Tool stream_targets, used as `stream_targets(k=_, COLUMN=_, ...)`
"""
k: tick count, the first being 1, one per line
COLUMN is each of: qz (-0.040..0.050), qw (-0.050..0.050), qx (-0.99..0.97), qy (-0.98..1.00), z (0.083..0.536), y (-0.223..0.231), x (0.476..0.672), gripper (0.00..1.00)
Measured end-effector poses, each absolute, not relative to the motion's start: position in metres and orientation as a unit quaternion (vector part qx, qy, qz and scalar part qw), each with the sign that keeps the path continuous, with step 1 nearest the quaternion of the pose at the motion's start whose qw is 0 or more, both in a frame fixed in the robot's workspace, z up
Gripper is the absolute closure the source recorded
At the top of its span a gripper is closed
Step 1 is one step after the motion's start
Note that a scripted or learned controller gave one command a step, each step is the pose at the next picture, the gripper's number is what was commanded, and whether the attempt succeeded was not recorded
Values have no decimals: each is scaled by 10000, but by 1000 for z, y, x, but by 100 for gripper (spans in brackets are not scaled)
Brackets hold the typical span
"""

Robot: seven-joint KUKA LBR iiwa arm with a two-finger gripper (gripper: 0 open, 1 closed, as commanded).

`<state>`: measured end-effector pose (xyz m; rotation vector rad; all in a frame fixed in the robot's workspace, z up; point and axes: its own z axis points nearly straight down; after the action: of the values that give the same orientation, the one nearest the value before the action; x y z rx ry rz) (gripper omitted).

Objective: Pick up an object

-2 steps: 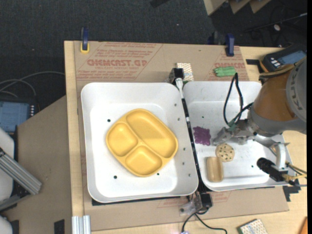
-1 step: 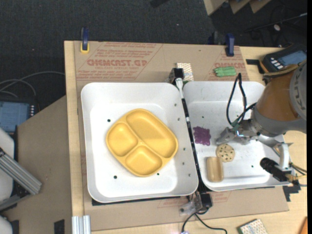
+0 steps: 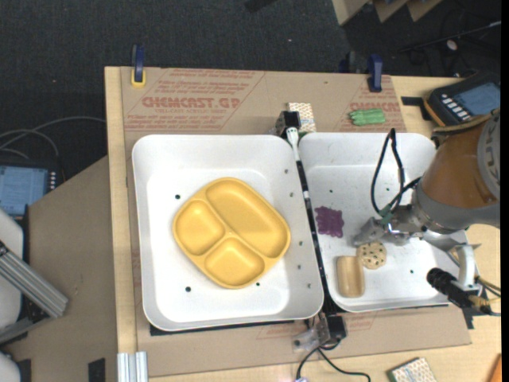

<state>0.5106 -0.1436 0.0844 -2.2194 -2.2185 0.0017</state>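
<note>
Where white plastic dips, a glossy yellow three-compartment tray (image 3: 231,231) lies.

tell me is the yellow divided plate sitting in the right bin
No, the yellow divided plate lies in the left bin, while the right bin holds the smaller items.

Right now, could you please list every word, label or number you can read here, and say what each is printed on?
"CHEMCAST GP": red print on the brown board under the bins, left of centre.
The same red print repeats at the board's right, partly readable.
Smaller red lines around both: too blurred to read.
Device screen at top right: too small to read.
</note>
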Motion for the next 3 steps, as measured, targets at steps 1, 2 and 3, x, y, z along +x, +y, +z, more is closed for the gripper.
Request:
stream_targets(k=1, qz=-3, qw=-16, qx=-7074, qy=-7068, z=95, y=-145, x=512, gripper=100)
stream_targets(k=2, qz=-2, qw=-11, qx=-7075, qy=-7067, z=95, y=-144, x=512, gripper=0)
stream_targets(k=3, qz=-13, qw=-29, qx=-7060, qy=-7082, z=84, y=-149, x=585, gripper=0)
